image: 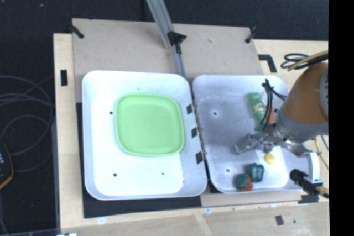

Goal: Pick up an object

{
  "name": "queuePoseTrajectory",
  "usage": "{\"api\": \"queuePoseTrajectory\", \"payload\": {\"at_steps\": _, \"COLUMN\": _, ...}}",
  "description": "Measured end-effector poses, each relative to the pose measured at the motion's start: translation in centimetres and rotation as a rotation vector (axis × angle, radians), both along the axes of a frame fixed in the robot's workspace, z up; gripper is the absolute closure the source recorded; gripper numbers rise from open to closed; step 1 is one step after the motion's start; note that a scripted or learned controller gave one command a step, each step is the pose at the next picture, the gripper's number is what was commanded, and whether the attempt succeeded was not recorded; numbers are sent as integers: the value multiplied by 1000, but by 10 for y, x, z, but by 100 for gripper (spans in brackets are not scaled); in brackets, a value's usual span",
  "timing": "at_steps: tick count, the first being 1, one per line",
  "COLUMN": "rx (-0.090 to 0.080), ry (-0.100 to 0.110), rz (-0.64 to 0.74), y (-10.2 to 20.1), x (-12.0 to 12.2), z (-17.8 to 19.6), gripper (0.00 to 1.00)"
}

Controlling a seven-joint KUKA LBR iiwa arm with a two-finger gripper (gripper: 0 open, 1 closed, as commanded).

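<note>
My gripper [255, 142] hangs low in the right bin [221, 98]. Free floor opens toward nine and eleven o'clock, up to the bin's left wall. At five o'clock a small yellow ball [269, 159] sits just beside me; farther down, a dark green piece [255, 171] and a red-and-green piece [242, 181] crowd the front wall. At twelve o'clock a green object [255, 103] blocks the far side.

My jaws are plain grey metal. Just right of them sits a small yellow ball [269, 159], below them a dark green block [255, 171] and a green-and-red thing [242, 181]. Both bins white.
</note>
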State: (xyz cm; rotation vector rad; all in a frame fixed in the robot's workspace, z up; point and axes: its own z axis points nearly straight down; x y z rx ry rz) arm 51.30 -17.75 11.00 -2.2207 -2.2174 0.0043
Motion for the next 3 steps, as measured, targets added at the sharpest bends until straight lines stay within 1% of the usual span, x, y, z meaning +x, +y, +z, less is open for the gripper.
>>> {"api": "queuePoseTrajectory", "payload": {"at_steps": 1, "rx": 0, "ry": -7, "rz": 0, "y": 0, "x": 2, "z": 13, "gripper": 100}}
{"api": "queuePoseTrajectory", "payload": {"at_steps": 2, "rx": -2, "ry": -9, "rz": 2, "y": 0, "x": 12, "z": 61, "gripper": 100}}
{"api": "queuePoseTrajectory", "payload": {"at_steps": 3, "rx": -2, "ry": -11, "rz": 2, "y": -4, "x": 12, "z": 123, "gripper": 100}}
